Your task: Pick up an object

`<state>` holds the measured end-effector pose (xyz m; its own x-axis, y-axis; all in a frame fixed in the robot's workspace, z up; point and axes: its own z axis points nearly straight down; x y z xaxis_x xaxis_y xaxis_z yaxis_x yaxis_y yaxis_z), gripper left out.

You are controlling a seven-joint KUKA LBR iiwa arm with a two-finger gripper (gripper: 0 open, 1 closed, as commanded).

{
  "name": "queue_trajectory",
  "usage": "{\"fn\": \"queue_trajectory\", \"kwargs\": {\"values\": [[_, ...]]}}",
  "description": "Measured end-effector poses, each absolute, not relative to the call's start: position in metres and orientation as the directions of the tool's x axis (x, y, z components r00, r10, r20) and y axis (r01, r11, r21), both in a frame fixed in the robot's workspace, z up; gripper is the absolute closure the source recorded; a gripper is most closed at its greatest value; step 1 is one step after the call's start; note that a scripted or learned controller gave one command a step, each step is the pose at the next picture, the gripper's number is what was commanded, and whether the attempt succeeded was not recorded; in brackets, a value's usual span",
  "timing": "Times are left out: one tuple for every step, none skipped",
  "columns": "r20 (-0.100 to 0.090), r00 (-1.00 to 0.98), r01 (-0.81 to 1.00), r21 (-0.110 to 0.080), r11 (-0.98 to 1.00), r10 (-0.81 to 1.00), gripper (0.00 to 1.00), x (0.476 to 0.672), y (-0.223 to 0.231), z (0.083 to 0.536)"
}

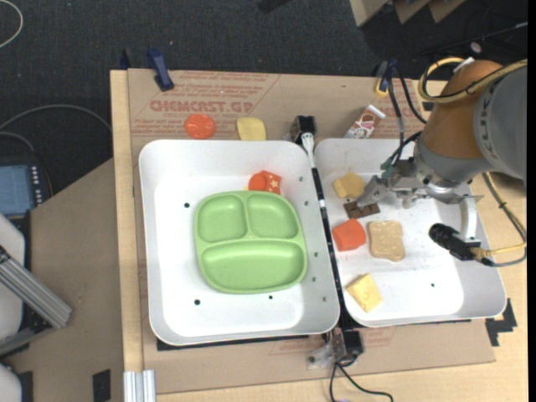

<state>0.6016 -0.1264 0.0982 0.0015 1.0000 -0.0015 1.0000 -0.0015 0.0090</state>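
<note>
Gripper: the gripper (374, 195) is low in the right bin (469, 296), fingers closed on a small dark brown block (358, 210).
Brown block: at the fingertips, between the yellow piece (348, 184) and the orange block (349, 235).
Right bin: also a tan slice like toast (387, 240) just right of the orange block, and a yellow cheese wedge (364, 292) near the front.
Left bin (167, 291): a green divided plate (249, 242), with a red-orange toy (265, 182) just behind it.
Table (134, 115): an orange round piece (199, 126) and a pale yellow piece (250, 129) behind the left bin.
</note>
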Motion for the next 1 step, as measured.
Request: {"fn": "queue_trajectory", "kwargs": {"values": [[0.002,0.005,1.000,-0.009,-0.005,1.000,0.00,0.5315,-0.1505,0.0835]]}}
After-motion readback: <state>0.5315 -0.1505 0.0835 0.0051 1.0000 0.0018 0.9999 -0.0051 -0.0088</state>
